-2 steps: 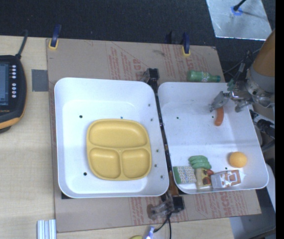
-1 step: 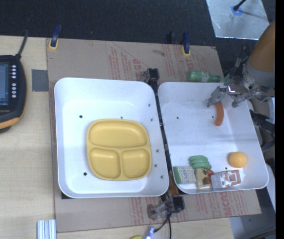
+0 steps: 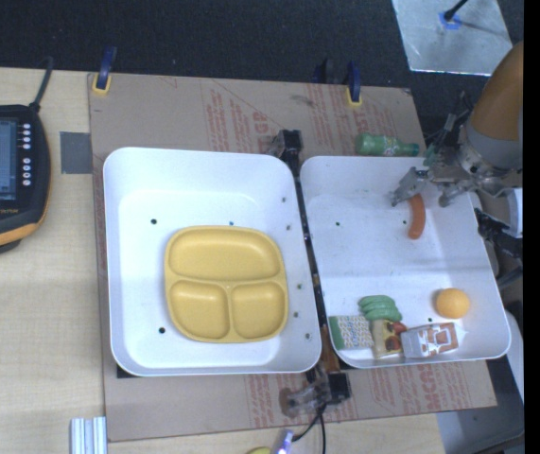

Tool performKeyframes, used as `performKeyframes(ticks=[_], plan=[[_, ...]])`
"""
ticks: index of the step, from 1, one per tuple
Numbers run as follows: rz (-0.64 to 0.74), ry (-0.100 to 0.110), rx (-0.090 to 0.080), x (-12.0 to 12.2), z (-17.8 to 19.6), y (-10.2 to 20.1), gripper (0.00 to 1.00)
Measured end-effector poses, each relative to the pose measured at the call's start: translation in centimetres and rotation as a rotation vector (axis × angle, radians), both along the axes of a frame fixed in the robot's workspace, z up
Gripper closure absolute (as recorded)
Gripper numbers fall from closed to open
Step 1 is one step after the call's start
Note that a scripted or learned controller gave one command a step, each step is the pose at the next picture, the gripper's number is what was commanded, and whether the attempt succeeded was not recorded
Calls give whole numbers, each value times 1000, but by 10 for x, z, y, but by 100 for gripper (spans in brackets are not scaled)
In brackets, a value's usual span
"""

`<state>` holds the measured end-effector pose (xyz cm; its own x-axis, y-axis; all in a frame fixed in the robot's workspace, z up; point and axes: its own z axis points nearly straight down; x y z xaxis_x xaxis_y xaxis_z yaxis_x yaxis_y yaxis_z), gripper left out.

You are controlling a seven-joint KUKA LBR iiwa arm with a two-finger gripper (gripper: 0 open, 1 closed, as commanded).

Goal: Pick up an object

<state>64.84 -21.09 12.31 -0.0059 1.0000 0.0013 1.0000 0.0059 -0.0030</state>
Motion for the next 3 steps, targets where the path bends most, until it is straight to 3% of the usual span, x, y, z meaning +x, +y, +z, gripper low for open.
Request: performKeyframes(ticks=[3], plan=[[1,-3,-1,7,-3,0,0]])
